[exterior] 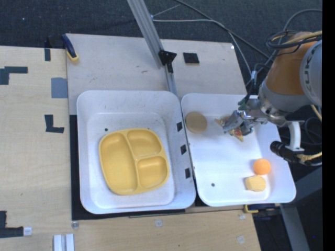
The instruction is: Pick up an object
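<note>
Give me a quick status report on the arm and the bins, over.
Gripper low in the right bin, over a small multicoloured object; grasp unconfirmed. Tan disc, orange ball, yellow block lie apart. Yellow tray in left bin.

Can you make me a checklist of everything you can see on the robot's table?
Surface: pale wooden bench, two white bins, left bin, right bin.
Job's things: tan disc, orange ball, yellow block in right bin; small multicoloured item under the hand, too blurred to name.
Clutter: yellow divided plate in left bin.
Grippers: hand low over right bin.
Cables: black cable across dark floor.
Surroundings: metal pole.
</note>
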Available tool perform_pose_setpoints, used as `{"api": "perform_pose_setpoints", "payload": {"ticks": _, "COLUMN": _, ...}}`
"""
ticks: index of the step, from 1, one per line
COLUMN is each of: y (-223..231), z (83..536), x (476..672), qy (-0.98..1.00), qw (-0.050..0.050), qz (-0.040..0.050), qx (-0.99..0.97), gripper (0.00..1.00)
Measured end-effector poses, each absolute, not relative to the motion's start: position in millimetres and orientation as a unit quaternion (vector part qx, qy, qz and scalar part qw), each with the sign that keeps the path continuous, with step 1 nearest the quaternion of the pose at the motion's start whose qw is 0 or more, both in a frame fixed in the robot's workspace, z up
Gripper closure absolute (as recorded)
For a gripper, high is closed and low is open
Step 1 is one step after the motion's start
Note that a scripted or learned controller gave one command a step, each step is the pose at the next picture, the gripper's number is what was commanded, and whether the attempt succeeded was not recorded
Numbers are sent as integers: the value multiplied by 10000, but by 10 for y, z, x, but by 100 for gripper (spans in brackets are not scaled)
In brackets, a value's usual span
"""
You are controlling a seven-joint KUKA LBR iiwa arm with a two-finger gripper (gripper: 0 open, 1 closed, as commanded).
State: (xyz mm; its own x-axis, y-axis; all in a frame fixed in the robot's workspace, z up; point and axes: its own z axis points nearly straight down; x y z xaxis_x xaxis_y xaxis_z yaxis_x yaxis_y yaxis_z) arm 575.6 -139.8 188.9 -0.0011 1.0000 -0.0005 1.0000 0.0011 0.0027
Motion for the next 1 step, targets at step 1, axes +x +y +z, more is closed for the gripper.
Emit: {"api": "perform_pose_setpoints", "payload": {"ticks": 1, "y": -1394, "z": 2390, "x": 5764, "qy": 7078, "qw": 13, "qz": 8, "qx": 7064, "gripper": 100}}
